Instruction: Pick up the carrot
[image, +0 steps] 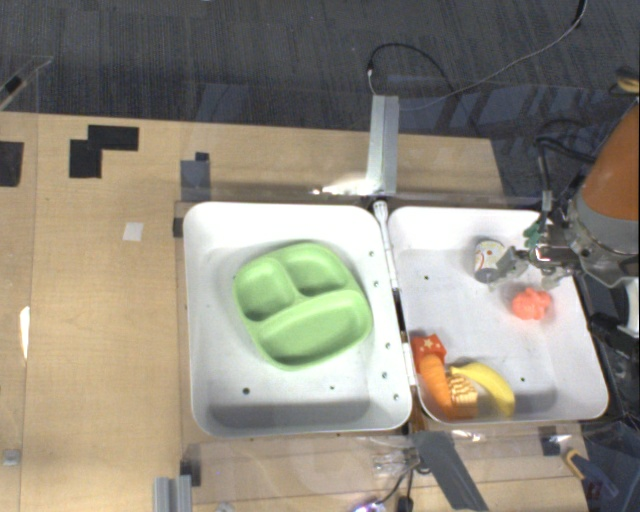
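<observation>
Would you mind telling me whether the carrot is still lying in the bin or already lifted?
Still in the bin: the carrot lies in the right bin's near corner beside the banana.

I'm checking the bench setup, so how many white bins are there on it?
2. The left bin holds a green plate. The right bin holds the carrot, a banana and other small things, with the gripper over it.

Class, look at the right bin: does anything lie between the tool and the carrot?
Yes. The tool sits near the bin's far right side; the carrot lies at the near left corner, against a banana. A pink object lies just beside the direct line.
</observation>
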